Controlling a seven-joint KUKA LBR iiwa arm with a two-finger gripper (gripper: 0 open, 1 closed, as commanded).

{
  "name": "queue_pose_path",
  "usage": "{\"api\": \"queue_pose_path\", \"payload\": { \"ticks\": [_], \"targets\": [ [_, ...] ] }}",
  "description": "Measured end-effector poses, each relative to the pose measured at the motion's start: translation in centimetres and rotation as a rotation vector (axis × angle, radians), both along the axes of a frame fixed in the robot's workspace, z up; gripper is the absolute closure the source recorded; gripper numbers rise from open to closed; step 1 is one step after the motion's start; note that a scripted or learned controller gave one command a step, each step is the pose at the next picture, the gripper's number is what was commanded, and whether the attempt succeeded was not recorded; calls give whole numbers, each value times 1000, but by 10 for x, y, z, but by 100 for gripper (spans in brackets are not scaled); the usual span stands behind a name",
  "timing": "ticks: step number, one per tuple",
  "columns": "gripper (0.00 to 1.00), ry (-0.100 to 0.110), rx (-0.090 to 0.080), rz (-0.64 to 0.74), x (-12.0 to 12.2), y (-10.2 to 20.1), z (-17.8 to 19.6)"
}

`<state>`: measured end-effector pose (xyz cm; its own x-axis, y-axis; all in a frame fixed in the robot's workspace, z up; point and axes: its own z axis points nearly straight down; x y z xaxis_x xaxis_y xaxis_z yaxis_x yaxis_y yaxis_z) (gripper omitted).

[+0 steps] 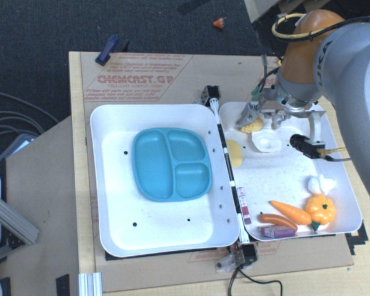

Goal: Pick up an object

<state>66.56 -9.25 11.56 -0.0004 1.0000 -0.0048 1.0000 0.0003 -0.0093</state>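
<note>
From the camera above the bench, the gripper is low in the far left corner of the right bin, and it stands over a small yellow piece that lies on the bin floor near the wall between the two bins. The yellow piece seems to touch the gripper, but whether the gripper has grasped it or is released, I cannot tell, because the wrist covers this place. The long axis of the yellow piece runs roughly left to right in the view, a little tilted. Just beside it, on the right, a small white cup sits with its opening up. A pale yellow object lies against the dividing wall, nearer to the camera. At the near end of the right bin are a carrot, pointing its thin end to the left, a red sausage, a purple block and an orange pepper. In the left bin rests a blue divided plate with three compartments.
</note>
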Motion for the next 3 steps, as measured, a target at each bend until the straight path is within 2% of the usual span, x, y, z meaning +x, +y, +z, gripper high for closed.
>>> {"api": "queue_pose_path", "payload": {
  "ticks": [1, 2, 3],
  "targets": [
    [0, -7, 5, 0, 1, -1, -31],
    [100, -2, 4, 1, 0, -1, -21],
    [0, -2, 4, 1, 0, -1, -21]
  ]
}}
